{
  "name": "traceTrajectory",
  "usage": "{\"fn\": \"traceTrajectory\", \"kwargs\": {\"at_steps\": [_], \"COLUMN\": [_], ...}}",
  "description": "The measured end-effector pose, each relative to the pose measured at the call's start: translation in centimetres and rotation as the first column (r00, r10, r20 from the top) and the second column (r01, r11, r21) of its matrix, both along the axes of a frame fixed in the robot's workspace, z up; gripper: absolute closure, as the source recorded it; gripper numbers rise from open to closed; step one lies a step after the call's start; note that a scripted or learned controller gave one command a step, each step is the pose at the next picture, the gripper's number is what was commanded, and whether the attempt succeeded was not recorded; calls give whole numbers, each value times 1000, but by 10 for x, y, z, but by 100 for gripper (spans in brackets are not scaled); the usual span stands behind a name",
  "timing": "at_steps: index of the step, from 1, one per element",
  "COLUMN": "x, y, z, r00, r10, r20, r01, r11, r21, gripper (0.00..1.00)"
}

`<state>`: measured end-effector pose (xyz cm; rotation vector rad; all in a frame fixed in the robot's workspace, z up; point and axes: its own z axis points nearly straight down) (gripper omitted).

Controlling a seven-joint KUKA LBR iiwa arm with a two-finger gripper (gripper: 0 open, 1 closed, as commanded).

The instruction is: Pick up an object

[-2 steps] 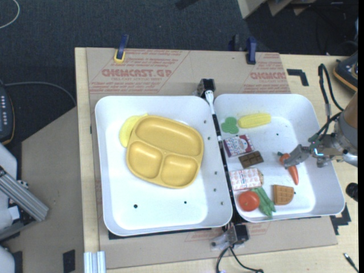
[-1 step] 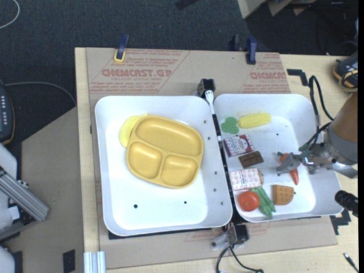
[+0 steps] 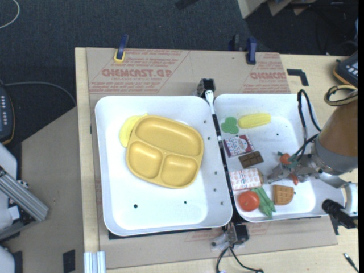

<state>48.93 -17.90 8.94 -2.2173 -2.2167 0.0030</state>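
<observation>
Claw (image 3: pixel 286 168), low over the right bin (image 3: pixel 284 104), near its right wall: small orange-and-dark parts at the arm's tip, too blurred to make out; whether released, clenched or grasping cannot be told. Worktop (image 3: pixel 170 67): cardboard-faced, two white bins side by side. Left bin (image 3: pixel 114 169): one yellow divided plate (image 3: pixel 164 151), large, rim likely too wide for a two-point grip; a flatter yellow item peeks from under its left edge, mostly hidden. Right bin, candidate items: corn cob (image 3: pixel 254 120) at the far end; green piece (image 3: pixel 230 125) beside it; printed packet (image 3: pixel 238 145); brown bar (image 3: pixel 251 159); red-and-white carton (image 3: pixel 245 180); waffle piece (image 3: pixel 282 194); tomato (image 3: pixel 248 201) touching a green pod (image 3: pixel 265 202). Risks, as judged: items nearest the claw lie crowded, so a descent may nudge neighbours or catch two at once; flat packets may slip a pinch; round tomato may roll off; the wall nearby limits approach. Arm body cut off at the right; its wrist overhangs part of the bin floor.
</observation>
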Motion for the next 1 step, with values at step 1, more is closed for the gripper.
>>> {"fn": "traceTrajectory", "kwargs": {"at_steps": [1], "x": [1], "y": [-1], "z": [13], "r00": [1000], "r10": [-1], "r20": [7], "r01": [1], "r11": [1000], "r21": [-3], "gripper": [100]}}
